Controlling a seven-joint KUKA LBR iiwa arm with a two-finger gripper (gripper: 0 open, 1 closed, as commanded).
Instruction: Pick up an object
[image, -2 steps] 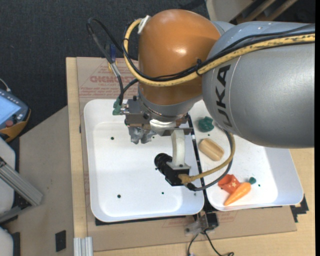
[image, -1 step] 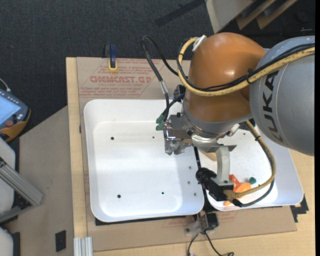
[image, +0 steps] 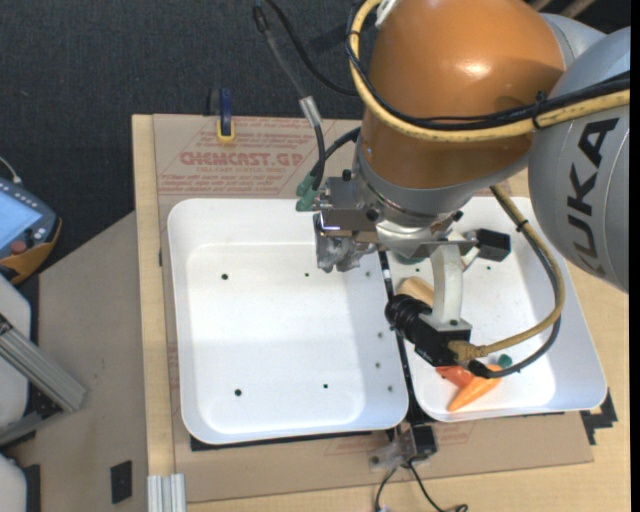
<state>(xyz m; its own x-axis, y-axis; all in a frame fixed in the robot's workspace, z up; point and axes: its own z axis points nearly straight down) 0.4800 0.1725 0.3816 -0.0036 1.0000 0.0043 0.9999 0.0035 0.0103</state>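
My gripper (image: 336, 250) hangs over the far right corner of the left bin (image: 260, 340), close to the wall shared with the right bin (image: 585, 375). Nothing shows between its tips from this angle. In the right bin an orange carrot-shaped piece (image: 474, 393) lies near the front wall. A small red piece (image: 452, 374) touches it, and a teal bit (image: 505, 360) lies just behind. A tan block (image: 415, 291) peeks out beside the dividing wall, partly hidden by the arm. The wrist and orange band cover much of the right bin's back half.
Both bins rest on a cardboard sheet (image: 240, 150) with red print. A blue clamp (image: 225, 108) grips its far edge. A blue-screened device (image: 18, 228) and metal framing (image: 40, 365) stand off the bench at the left.
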